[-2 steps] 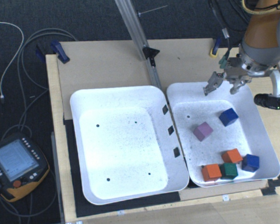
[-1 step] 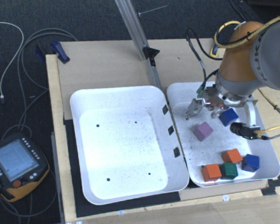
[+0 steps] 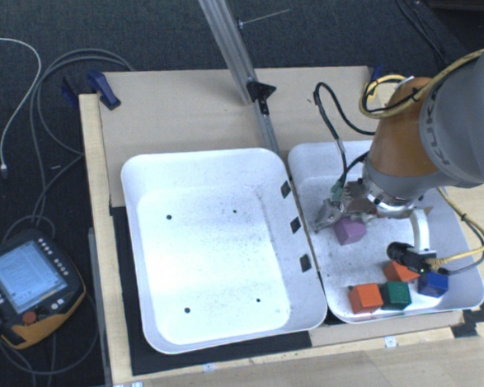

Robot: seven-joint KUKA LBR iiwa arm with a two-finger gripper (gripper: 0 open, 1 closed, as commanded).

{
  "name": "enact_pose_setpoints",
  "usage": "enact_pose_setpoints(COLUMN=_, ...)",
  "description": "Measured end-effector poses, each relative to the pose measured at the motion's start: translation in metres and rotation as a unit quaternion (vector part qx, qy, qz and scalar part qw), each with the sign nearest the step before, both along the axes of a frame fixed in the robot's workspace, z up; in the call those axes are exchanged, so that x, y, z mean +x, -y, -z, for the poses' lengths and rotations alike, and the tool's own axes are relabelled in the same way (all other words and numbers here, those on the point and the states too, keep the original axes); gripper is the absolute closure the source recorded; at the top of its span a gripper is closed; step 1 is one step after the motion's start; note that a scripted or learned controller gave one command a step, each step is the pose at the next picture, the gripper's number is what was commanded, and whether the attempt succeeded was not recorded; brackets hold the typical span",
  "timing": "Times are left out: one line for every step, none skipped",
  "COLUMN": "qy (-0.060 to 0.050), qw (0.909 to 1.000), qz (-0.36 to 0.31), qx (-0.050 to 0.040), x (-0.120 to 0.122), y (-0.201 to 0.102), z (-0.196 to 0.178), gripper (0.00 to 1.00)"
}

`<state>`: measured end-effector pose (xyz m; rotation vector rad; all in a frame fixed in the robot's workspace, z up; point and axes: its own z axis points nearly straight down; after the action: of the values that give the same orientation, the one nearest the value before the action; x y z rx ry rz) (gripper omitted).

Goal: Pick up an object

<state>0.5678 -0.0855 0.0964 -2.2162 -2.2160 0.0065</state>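
While the gripper [image 3: 336, 215] hangs low in the right bin [image 3: 460, 297], you can see its metal fingers [image 3: 325, 218] pointing to the left, toward the wall between the two bins. How wide they stand, you cannot tell from this slanted view, and nothing is clearly seen between them. Just beside the gripper, on its lower right, lies a small purple block [image 3: 350, 231] with a matte surface and soft edges; whether the gripper touches it is not clear.

Behind the gripper comes the wrist with its orange band [image 3: 399, 140], smooth and rounded, and then the thick grey arm [image 3: 464, 123], which enters from the right. A black cable [image 3: 329, 112] loops above the wrist.

Near the front wall of the same bin you find the other pieces close together: an orange cube [image 3: 366, 298], a green cube [image 3: 397, 294] touching it, a blue cube [image 3: 433, 283], and a smaller orange piece [image 3: 401, 272] partly under a black part with a yellow cable.

Both bins are shallow white plastic with rounded corners. The left bin [image 3: 204, 249] shows fine dark specks and four small dark dots on its floor. They stand on a pale wooden bench [image 3: 178, 110].
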Motion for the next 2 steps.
enact_pose_setpoints(qy=0.005, qw=1.0000, qz=0.000, qx=-0.0004, x=0.0034, y=-0.0001, z=-0.0144, gripper=1.00)
enact_pose_setpoints(qy=0.005, qw=1.0000, qz=0.000, qx=-0.0003, x=0.0031, y=-0.0001, z=-0.0137, gripper=0.00)
